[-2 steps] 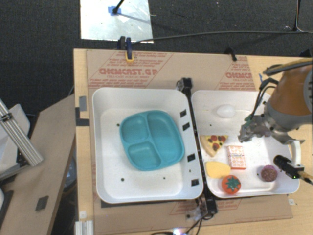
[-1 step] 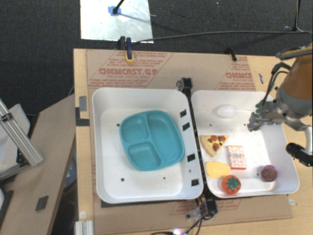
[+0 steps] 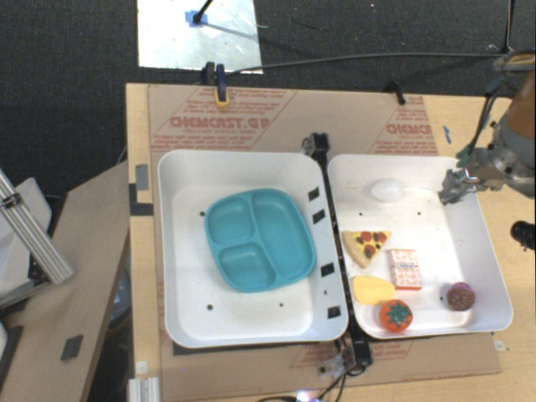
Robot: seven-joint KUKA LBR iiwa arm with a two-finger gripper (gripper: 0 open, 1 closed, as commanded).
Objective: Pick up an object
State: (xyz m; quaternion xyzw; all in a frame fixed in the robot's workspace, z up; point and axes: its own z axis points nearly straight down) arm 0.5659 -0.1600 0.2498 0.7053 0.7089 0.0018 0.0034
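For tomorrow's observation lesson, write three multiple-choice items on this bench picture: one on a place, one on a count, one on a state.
1. Where does the teal divided plate lie?
A. left bin
B. right bin
C. on the cardboard outside the bins

2. How many small items lie in the right bin?
A. three
B. six
C. nine

3. What is the gripper doing?
A. lifting the plate
B. pressing on the toy tomato
C. poised at the right bin's far right rim, touching no item

Answers:
1 A, the plate lies inside the left bin.
2 B: white egg, pizza slice, small red box, yellow piece, toy tomato, dark red ball.
3 C, nothing lies at its tip.
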